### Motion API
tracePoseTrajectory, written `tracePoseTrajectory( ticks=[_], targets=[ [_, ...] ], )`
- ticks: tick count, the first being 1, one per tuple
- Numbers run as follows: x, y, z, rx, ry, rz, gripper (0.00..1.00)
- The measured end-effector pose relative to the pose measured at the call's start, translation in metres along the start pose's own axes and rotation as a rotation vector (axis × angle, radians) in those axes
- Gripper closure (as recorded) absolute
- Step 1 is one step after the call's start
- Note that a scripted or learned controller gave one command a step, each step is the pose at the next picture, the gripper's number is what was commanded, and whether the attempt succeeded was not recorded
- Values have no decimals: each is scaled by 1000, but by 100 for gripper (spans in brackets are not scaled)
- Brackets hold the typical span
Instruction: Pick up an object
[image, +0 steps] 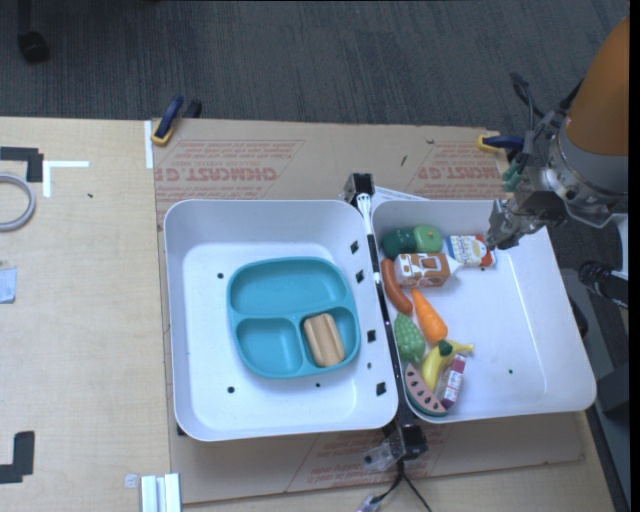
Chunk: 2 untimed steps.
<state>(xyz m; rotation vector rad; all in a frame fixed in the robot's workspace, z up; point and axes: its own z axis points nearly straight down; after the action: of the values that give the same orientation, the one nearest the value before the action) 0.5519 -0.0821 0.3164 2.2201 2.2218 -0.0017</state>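
The right bin (540, 330) holds a heap of toy food along its left side. In it lie a green vegetable (412, 240), a small brown carton (420, 268), a white bottle (466, 250), a carrot (430, 318), a red sausage (394, 285), a leafy green piece (408, 336), a yellow piece (435, 365), a small red bottle (454, 380) and a watermelon slice (424, 396). My gripper (500, 230) hangs over the bin's far part, just right of the white bottle's red cap. Nothing visible sits in it.
The left bin (200, 300) holds a teal divided tray (270, 300) with a tan bun (322, 338) in its near right compartment. The arm's orange band (605, 80) rises at the right. Cardboard lies under both bins.
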Motion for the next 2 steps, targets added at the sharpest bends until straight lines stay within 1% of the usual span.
tracePoseTrajectory(
  ticks=[1,2],
  targets=[
    [-14,-33,-179,-6,-2,-3,100],
    [-47,-73,-51,-1,0,0,100]
  ],
)
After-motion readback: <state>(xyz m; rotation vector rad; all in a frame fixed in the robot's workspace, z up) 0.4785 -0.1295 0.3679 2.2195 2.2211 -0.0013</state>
